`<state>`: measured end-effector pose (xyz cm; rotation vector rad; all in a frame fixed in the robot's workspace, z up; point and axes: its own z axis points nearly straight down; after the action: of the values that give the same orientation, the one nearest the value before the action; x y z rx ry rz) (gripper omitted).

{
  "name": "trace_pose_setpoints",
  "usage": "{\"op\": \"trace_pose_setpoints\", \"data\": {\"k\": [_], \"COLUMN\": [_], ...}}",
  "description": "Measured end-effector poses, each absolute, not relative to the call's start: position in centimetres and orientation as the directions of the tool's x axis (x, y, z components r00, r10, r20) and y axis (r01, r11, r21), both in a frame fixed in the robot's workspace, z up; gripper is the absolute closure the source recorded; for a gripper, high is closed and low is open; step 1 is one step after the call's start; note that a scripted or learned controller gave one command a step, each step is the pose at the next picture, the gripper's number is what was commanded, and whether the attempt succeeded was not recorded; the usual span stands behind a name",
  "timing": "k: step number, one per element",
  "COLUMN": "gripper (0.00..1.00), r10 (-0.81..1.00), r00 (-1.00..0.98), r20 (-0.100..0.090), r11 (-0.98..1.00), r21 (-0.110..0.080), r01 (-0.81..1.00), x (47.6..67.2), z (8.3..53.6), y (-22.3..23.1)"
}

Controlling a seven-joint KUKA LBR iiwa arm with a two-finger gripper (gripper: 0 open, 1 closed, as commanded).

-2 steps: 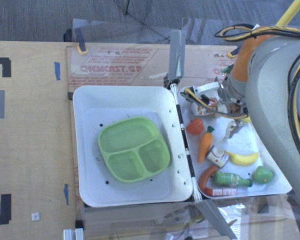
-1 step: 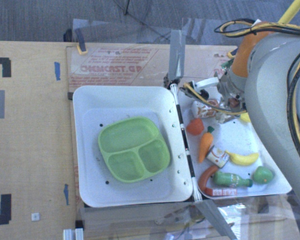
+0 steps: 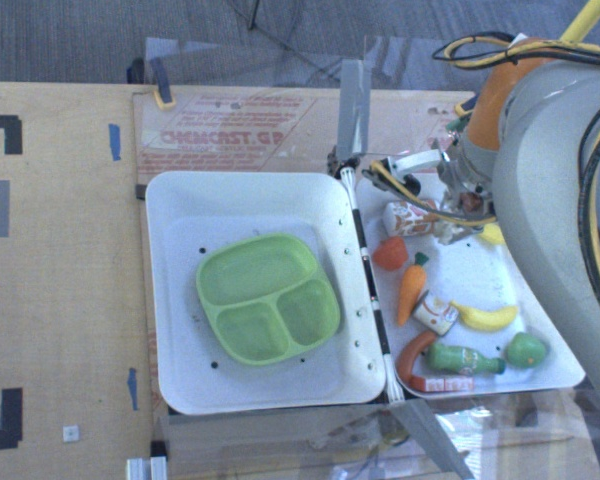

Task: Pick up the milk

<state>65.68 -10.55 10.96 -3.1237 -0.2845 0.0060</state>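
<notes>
Milk carton [image 3: 412,218] lying on its side at the far end of the right bin [image 3: 555,363], near that bin's left wall, white with red-brown print; partly overlapped on its right by the jaws [image 3: 458,211], which reach down just beside or onto it; cannot tell whether apart or together, nor whether clamped on the carton, since cables and the wrist hide the tips. Just in front of the carton, a red tomato [image 3: 389,254] against the left wall; touching or just beside it, an orange carrot [image 3: 411,290] with a green top, slanting toward the near end. Nearer again, a small white and red carton [image 3: 436,314] beside a yellow banana [image 3: 488,316]; behind the arm's edge, a second yellow piece [image 3: 492,234], mostly hidden. At the near end of the bin, a green bottle [image 3: 464,359] lying flat with a red and white label, a red curved sausage-like piece [image 3: 413,353] along its left, and a round green fruit [image 3: 526,349] to its right. Grey arm [image 3: 555,168] with orange band filling the right side, yellow and black cables looped above. In the left bin [image 3: 170,268], a green divided plate [image 3: 268,298] with three compartments, near the middle. Both bins resting on a tan table [image 3: 60,268], with blue tape strips and black marks toward its left edge.
</notes>
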Motion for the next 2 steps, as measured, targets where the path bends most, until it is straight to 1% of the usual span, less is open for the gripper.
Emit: {"op": "trace_pose_setpoints", "data": {"k": [1, 2], "gripper": [0.00, 0.00], "r10": [0.174, 0.212], "r00": [0.984, 0.976], "r20": [-0.042, -0.043], "r11": [-0.985, -0.977], "r21": [-0.013, -0.006], "r01": [0.173, 0.212], "x": [64.7, 64.8], "z": [10.2, 9.0], "y": [-11.0, -10.8]}}
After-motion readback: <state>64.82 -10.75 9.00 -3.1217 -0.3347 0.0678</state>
